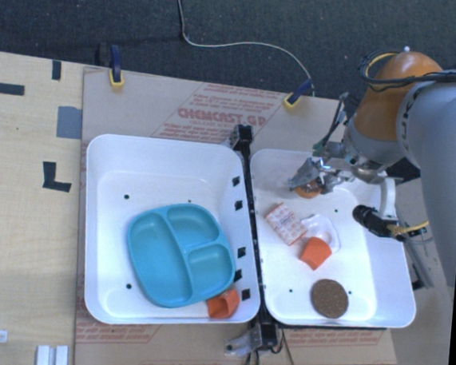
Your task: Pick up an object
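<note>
Fingers of the gripper (313, 178) are seen low over the far end of the right bin (384, 313), with a small brown-orange object (308, 191) just beneath their tips; whether they are apart, together or clamped on it cannot be told, since the tips and the object blur into one another. The object is judged small, light and rounded, probably stiff, so a hold across its middle is suggested. No long axis or heading can be read from it. Nearer in the same bin lie a wrapped snack (285, 222), touched by a scrap of clear wrapper (320, 226), an orange cup (316, 253) tipped on its side, and a flat brown disc (330, 298). A blue divided plate (179, 252) and a second orange cup (223, 304) are held in the left bin (106, 154).
</note>
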### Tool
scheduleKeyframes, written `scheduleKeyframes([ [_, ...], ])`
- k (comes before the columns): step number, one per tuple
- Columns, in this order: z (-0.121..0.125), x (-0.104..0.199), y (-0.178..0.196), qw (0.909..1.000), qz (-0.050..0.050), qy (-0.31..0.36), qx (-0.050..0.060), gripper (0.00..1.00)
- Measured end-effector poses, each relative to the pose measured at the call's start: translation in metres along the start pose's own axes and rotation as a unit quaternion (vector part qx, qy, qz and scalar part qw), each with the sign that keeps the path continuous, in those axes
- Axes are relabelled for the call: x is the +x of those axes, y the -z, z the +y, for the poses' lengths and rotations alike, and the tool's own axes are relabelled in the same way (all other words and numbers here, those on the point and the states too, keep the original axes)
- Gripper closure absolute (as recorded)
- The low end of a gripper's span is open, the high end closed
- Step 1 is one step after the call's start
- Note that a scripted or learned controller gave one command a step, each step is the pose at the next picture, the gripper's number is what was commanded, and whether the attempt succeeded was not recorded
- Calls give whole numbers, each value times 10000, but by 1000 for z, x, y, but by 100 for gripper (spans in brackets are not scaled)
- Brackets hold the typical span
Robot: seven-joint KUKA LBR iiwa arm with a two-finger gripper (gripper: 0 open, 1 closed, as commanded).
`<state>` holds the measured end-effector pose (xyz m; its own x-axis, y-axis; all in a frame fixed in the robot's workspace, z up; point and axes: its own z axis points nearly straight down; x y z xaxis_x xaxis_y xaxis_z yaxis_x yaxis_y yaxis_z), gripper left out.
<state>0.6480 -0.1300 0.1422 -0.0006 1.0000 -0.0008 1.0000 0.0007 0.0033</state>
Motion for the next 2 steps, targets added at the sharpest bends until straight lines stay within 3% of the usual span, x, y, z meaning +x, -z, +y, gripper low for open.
scheduleKeyframes([
  [2,4,7,83,10000,1,6,-1,100],
])
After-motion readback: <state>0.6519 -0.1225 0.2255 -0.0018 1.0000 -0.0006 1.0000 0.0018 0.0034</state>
